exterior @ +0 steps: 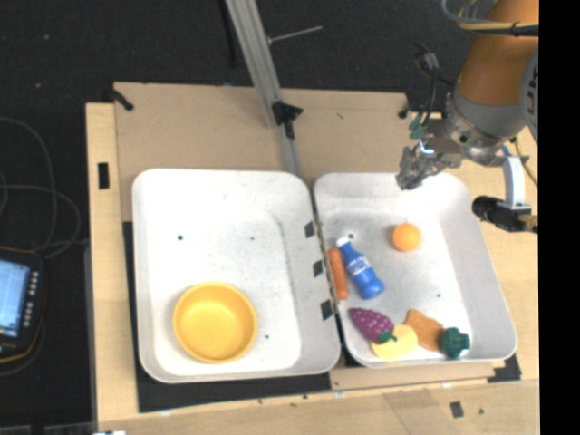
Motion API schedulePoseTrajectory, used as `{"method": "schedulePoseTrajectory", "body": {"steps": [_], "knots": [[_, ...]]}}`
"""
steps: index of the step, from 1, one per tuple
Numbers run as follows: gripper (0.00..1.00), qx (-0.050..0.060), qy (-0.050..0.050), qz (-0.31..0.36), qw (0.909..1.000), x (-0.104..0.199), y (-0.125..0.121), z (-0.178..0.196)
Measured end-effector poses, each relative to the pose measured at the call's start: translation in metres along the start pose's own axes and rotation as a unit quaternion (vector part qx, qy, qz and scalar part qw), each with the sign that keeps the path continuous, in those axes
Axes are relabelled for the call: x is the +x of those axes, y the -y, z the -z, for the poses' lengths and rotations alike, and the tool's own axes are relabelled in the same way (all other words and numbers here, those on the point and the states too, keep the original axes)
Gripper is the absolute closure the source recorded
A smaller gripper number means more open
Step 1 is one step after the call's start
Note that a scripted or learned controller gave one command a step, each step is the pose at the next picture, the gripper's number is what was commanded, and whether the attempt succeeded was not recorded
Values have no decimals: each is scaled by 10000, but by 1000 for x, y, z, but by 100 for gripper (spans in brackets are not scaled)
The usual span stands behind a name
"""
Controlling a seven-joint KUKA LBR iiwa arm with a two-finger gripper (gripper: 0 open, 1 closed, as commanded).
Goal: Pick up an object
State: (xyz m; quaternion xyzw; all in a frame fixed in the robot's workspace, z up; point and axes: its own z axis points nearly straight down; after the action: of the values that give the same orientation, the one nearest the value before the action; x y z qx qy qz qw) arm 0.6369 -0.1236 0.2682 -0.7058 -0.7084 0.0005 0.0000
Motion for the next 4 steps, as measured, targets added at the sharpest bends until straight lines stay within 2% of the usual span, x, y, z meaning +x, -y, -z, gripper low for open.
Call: {"method": "schedulePoseTrajectory", "body": {"steps": [1, 3, 4], "knots": [[100, -1, -3, 4, 10000, 45, 30, -10], [100, -7, -15, 21, 10000, 147, 66, 2], [100, -2, -11, 16, 10000, 187, 85, 0]]}}
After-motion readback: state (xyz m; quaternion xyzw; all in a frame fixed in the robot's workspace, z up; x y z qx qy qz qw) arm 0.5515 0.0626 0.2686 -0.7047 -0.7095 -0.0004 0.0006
